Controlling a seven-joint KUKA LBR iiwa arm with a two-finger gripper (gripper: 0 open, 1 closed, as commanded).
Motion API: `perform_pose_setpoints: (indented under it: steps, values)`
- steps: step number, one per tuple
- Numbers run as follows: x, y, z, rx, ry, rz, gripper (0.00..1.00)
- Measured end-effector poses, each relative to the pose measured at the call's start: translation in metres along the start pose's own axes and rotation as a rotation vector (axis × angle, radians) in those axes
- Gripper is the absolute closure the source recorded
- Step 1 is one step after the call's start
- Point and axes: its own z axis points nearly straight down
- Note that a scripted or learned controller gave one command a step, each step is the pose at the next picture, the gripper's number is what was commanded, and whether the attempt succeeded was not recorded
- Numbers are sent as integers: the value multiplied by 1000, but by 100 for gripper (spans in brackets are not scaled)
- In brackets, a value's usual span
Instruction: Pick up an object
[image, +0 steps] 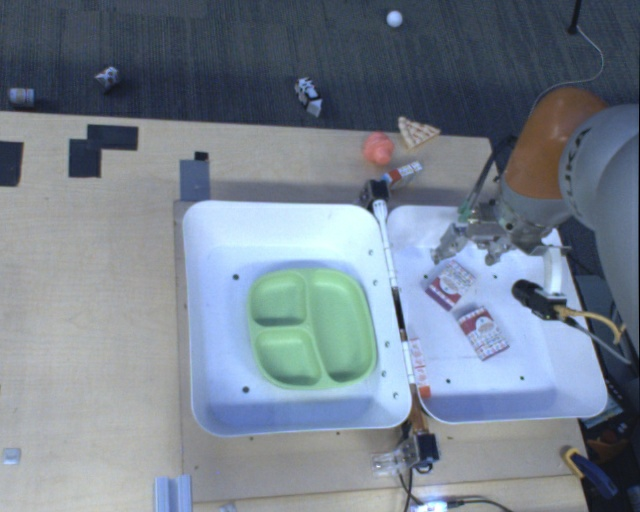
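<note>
A pale wooden bench (90, 330) bears two shallow white bins side by side: the left bin (215, 250) holds a green divided tray (310, 325), and the right bin (560, 390) holds two small red-and-white packets lying flat, the upper packet (450, 283) near the bin's middle and the lower packet (483, 332) just beside it, toward the near edge. The gripper (468, 248) hangs over the far part of the right bin, just above the upper packet, its jaws spread apart with nothing between them. An orange ball (378, 148) rests on the bench beyond the bins.
</note>
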Motion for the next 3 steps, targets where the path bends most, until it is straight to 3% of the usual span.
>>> perform_pose_setpoints:
  steps: [1,2,3]
  values:
    - [34,-30,23,-8,-2,0,0]
    - [34,-28,11,-16,-2,-1,100]
    - [-7,23,-33,-9,-2,1,100]
